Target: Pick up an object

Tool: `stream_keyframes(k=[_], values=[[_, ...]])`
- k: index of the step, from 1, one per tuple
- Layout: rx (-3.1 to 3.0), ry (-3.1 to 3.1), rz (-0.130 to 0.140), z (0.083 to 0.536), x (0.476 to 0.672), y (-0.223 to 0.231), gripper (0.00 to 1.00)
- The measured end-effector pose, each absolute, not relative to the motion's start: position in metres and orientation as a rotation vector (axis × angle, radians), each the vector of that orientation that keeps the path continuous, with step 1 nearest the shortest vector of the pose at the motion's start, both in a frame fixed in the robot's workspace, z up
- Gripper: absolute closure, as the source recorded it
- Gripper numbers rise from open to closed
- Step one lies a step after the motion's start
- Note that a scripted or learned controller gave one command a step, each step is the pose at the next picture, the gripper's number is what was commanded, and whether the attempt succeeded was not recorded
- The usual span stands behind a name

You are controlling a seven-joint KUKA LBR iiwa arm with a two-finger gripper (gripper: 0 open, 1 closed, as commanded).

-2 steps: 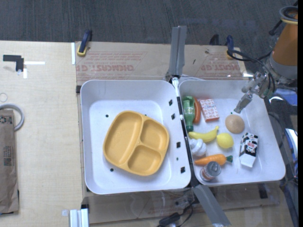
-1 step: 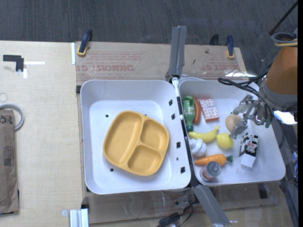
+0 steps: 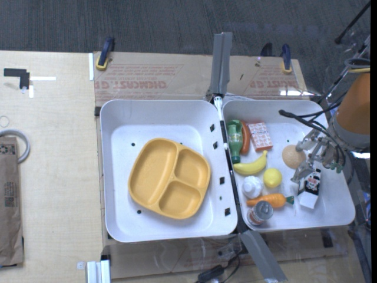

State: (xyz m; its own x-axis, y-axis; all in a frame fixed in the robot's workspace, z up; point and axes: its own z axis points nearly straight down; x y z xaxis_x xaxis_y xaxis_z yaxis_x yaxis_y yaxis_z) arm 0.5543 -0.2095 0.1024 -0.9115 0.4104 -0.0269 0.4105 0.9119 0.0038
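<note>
Two white bins stood side by side — one yellow divided plate in the left. The right bin held one green bottle, one red-and-white box, one banana, one lemon, one carrot, one egg-like ball, one white ball, one small can — and one black-and-white carton.

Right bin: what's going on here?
The arm reaches in from the right, and its tool hangs over the right bin, between the egg and the small carton. Nothing shows between its fingers, so no pick yet. Also in that bin: a banana, lemon, carrot, green bottle, red box and a can. The left bin holds a yellow divided plate.
</note>
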Motion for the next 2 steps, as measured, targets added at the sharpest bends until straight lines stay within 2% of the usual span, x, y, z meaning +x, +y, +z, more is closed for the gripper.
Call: stream_keyframes(k=[1, 2], values=[[0.652, 3.032, -0.004, 0.113, 0.558, -0.211, 1.00], [-0.334, 3.118, 0.000, 0.223, 0.607, -0.221, 1.00]])
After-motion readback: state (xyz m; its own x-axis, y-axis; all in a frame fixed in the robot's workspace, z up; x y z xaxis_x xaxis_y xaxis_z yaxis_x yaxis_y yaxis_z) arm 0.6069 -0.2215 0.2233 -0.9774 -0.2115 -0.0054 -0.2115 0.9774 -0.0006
